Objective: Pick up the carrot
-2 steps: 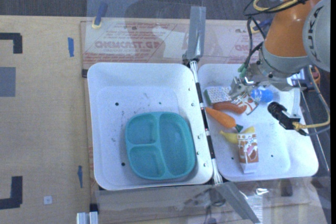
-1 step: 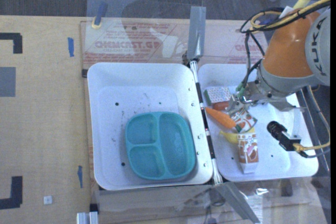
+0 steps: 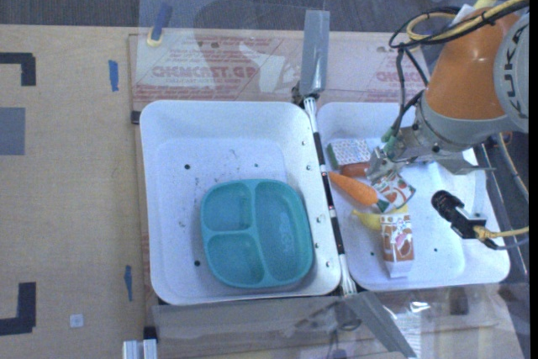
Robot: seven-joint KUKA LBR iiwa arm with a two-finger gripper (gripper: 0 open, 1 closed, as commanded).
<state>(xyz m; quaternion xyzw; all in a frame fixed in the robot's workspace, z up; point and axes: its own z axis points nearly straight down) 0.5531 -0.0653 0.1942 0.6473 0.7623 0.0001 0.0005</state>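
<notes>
Grey metal gripper (image 3: 388,155) hangs low in the right bin (image 3: 437,261), just above the carrot (image 3: 353,188); its grip state cannot be determined. Smooth, tapered orange carrot lies on the bin floor beside a small carton (image 3: 398,244), unlifted: pick outstanding. Left bin (image 3: 168,139) holds a teal divided plate (image 3: 255,233).

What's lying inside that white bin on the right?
The right bin holds a carrot, a small carton, a yellow piece and a checked packet. The claw covers whatever lies beneath it.
</notes>
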